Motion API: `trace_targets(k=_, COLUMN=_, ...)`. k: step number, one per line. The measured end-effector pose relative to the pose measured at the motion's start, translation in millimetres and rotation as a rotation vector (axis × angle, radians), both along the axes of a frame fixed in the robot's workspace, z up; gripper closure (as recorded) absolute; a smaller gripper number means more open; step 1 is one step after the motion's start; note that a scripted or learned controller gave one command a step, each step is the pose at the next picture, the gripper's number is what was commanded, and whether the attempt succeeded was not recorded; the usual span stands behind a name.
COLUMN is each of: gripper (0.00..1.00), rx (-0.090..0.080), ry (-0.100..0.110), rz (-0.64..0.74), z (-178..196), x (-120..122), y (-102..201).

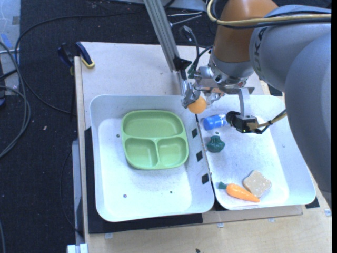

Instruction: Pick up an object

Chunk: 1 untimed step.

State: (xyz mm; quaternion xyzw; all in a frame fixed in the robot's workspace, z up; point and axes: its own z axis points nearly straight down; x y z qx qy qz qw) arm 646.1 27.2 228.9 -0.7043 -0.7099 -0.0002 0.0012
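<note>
Claw (194, 100) sits over the divide between the two bins, near their far edge. A small orange ball (198, 106) hangs at its tip, apparently pinched between the fingers, and looks raised off the bin floor — though the slant view makes the gap under it hard to judge.

Step in hand, as I read it: lifting the catch clear. To do it well, rise straight up without swinging, keep the pinch steady, and stay off the raised rims where the bins meet, since a round piece will roll out of a loose hold.

Orientation of the orange ball: roundish, no clear long axis, no pointing direction that I can make out.

Outward from the claw, right bin (295, 157): blue piece (212, 122) just beside the ball, dark green lump (215, 144) below that, then a tan sponge-like block (257, 183) and an orange carrot (239, 192) near the front edge — carrot lying slantwise, green end to the left.

Left bin (105, 188): pale green divided plate (155, 139), flat.
</note>
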Motion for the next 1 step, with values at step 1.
trace_targets(k=1, gripper=1.0, rx=0.0, ry=-0.003, rz=0.001, z=9.0, x=-3.5, y=59.0)
